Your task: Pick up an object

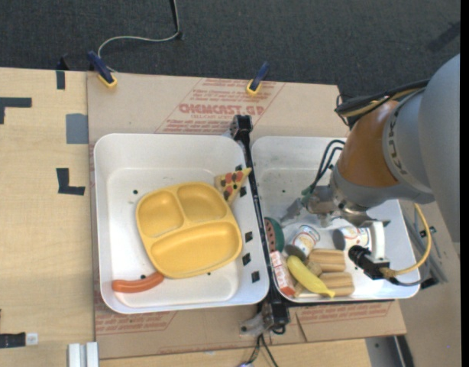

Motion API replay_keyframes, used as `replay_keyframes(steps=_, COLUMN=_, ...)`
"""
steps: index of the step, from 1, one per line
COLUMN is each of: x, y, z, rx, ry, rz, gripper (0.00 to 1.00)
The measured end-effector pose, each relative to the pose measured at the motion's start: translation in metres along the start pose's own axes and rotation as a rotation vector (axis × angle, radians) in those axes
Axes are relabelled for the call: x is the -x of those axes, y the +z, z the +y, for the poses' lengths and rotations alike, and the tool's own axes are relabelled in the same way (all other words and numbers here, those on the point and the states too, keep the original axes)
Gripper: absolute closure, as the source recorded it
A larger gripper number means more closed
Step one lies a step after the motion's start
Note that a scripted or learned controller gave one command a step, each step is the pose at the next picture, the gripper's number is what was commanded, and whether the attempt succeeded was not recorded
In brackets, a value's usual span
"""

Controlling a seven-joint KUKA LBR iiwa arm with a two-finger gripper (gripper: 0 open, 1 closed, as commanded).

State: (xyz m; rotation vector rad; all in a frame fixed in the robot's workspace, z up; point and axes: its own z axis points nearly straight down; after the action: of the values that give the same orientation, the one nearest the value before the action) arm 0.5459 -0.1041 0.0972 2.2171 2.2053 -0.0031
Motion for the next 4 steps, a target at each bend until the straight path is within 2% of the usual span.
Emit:
replay_keyframes(steps=1, x=-0.002, y=0.009, z=-0.018, rx=0.008, ry=0.002, rz=-0.005, gripper=0.0)
replay_keyframes(steps=2, x=-0.006, y=0.0, z=-0.018, rx=0.0, ry=-0.002, rz=0.005, gripper=1.0)
replay_keyframes(steps=3, x=-0.001, y=-0.001, z=-0.018, rx=0.004, ry=0.003, rz=-0.006, gripper=0.0)
replay_keyframes(steps=4, x=0.003, y=0.009, z=-0.044, rx=0.004, ry=0.0, rz=0.0, gripper=0.0)
